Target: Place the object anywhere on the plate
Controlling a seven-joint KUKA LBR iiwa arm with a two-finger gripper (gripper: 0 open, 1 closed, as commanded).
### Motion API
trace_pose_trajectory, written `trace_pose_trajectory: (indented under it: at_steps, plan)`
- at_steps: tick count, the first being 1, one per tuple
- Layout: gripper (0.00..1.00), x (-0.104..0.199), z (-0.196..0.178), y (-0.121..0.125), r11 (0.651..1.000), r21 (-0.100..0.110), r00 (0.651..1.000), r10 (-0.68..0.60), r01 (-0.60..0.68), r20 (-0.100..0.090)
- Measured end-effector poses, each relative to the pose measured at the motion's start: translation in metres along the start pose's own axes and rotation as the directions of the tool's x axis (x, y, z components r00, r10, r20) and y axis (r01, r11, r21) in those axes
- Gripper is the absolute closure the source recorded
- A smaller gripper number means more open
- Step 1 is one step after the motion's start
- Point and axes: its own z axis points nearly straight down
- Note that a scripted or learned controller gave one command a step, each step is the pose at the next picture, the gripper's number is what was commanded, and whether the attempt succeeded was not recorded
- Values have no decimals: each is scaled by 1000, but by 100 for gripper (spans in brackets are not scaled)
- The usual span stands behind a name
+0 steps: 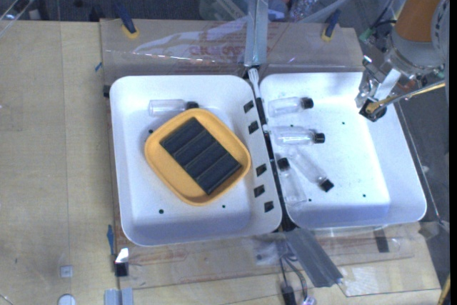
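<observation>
Clear vials [296,136] in right bin [357,178], left of the arm [420,7]

Light's pretty even and soft, looks like it's coming from overhead. Both white bins, the left bin [136,93] and the right bin [357,161], read very bright, close to blown out, with a cool bluish tint. Shadows are thin and soft, just under the yellow plate [161,161] rim and along the bin walls. The clear vials [296,136] nearly melt into the white, apart from their black caps. There are glare streaks on the plastic sheet [207,46] behind the bins. The background past the wooden bench [50,153] is dim. The whole frame is low-res and a bit soft, and the arm's orange band [425,0] at the top right is blurry.
</observation>
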Motion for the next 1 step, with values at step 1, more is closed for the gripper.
trace_pose_trajectory:
  at_steps: [1]
  plan:
    - [0, 0, 0, 0, 1000, 0, 1000, 0, 0, 0]
